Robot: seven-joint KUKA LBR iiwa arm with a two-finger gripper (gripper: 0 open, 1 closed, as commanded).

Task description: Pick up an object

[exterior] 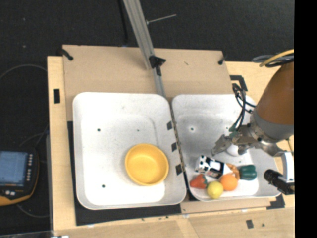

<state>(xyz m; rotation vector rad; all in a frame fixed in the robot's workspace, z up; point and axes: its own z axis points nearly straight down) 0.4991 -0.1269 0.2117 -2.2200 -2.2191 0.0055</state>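
Nearest me, the yellow ball (214, 190), orange fruit (229, 182) and black-and-white toy (210, 166) huddle just below the pincer (226, 146), which hangs over the right bin (198, 115), seemingly choosing, though I cannot tell its spread.

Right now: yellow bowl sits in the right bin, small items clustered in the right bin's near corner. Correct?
Not quite. The camera view shows the yellow bowl in the left bin, not the right. The small items are clustered in the right bin's near corner, as you said.
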